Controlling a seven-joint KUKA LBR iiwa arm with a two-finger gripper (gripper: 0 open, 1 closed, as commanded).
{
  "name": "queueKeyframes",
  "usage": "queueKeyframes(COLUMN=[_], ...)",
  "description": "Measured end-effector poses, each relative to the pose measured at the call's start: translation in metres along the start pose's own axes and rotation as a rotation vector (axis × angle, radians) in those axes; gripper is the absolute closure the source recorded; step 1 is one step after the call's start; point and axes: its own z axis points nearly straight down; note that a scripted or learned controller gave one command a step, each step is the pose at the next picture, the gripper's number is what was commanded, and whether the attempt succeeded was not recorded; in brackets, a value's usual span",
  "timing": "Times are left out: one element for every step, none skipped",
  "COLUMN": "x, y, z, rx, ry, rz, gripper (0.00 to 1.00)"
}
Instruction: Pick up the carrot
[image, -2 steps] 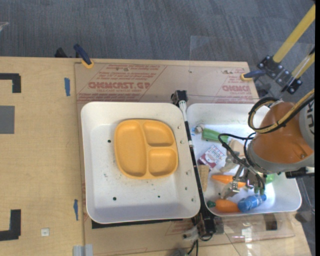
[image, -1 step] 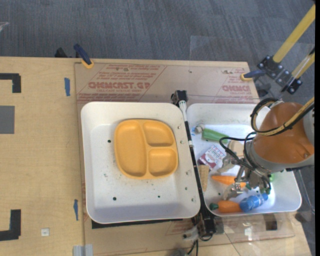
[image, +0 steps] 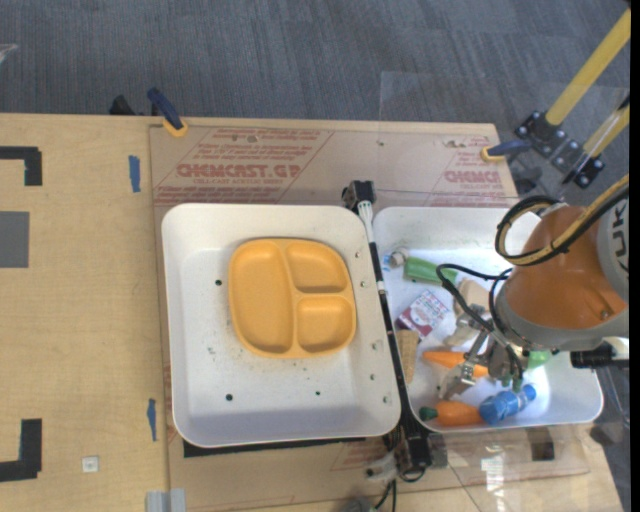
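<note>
Two white bins: one (image: 190, 330) well off to the gripper's (image: 487, 372) left, one (image: 580, 400) beneath it. In the far bin, one yellow divided plate (image: 292, 297) with three compartments. Around the gripper I count two orange carrot-like pieces, one (image: 444, 357) touching its left side and one (image: 458, 413) just below it; one blue toy (image: 500, 405) close beneath; one green piece (image: 422, 270) above and left; one small pink-and-white packet (image: 427, 308) between; one tan cone (image: 409, 352) further left. Some bits are too cluttered to count
</note>
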Motion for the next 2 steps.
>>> queueKeyframes(x=[0.0009,0.0026], y=[0.0007,-0.0001], z=[0.0004,0.0013], rx=[0.0,0.0], ry=[0.002,0.008], rz=[0.023,0.1], gripper=[0.0,0.0])
